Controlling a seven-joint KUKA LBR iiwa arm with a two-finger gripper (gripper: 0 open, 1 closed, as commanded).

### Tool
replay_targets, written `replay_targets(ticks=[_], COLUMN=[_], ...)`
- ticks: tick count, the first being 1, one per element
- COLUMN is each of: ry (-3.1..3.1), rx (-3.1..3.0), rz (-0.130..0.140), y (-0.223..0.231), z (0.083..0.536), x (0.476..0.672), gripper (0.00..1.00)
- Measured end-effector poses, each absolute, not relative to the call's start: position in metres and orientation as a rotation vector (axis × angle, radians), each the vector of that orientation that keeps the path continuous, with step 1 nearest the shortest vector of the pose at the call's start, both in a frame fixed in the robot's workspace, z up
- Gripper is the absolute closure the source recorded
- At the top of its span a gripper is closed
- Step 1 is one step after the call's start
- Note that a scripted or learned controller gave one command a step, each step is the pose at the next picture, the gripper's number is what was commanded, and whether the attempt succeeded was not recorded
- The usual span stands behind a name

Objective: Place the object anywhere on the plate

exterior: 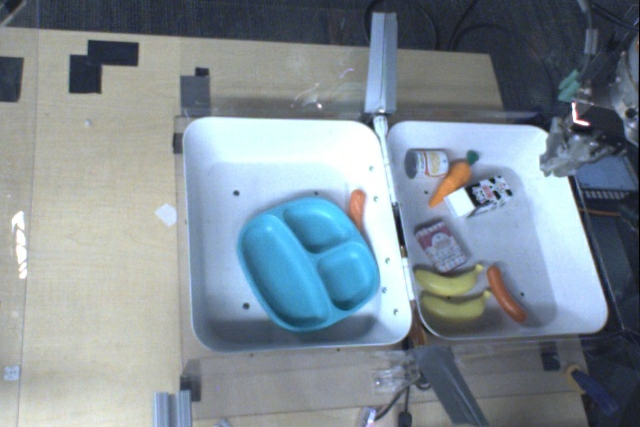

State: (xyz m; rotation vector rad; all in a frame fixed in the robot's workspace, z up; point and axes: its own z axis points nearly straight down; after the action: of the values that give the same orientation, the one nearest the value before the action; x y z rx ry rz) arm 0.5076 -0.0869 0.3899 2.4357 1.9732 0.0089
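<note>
In the left bin (205,215) lay the blue plate (308,262), with a small orange piece (357,207) just beside its far right edge. The right bin (560,245) held a carrot (451,182), bananas (450,292) and a sausage (506,294). The tool (572,155) hung over that bin's far right corner; I couldn't tell its grip.

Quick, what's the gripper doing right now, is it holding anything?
Gripper: at the right bin's right edge, above the rim; open or closed cannot be told, and nothing is seen in it.
</note>
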Motion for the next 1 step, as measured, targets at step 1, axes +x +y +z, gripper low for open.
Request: replay_targets(ticks=[1], ry=[1.974], rx=[2.435], rz=[0.008], y=[-0.0868], z=[0.3898], x=[0.5076], gripper=[0.00])
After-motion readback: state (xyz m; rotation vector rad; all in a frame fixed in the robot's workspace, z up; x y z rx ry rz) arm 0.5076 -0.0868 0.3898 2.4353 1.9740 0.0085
